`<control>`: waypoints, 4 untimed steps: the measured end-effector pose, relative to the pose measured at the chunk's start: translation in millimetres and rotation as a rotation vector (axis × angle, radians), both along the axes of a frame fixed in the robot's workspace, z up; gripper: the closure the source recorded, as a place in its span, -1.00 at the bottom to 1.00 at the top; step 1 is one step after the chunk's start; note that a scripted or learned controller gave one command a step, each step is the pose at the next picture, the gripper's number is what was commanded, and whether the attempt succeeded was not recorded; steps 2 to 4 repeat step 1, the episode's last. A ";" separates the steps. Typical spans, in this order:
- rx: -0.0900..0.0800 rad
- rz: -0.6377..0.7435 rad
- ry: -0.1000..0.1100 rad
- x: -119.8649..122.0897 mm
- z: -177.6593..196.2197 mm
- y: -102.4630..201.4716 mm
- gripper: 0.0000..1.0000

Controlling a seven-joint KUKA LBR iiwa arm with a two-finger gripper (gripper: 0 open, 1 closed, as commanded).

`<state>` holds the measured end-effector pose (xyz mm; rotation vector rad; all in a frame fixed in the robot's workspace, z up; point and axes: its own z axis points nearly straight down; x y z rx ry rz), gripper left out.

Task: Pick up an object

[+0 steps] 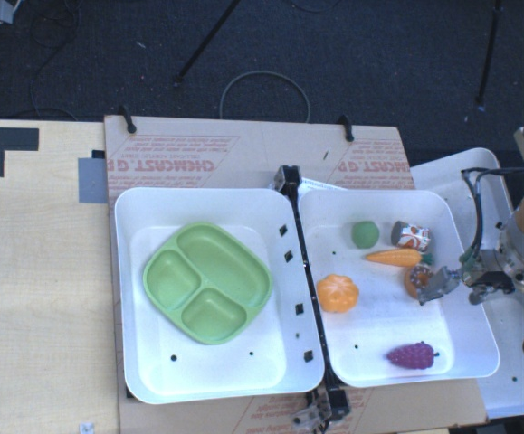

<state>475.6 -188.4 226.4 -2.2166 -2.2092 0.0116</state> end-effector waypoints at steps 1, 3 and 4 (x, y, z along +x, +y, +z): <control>-0.003 0.003 -0.012 2.6 5.7 0.1 -1.00; -0.003 0.003 -0.012 2.6 5.7 0.1 -1.00; -0.003 0.003 -0.012 2.6 5.7 0.1 -1.00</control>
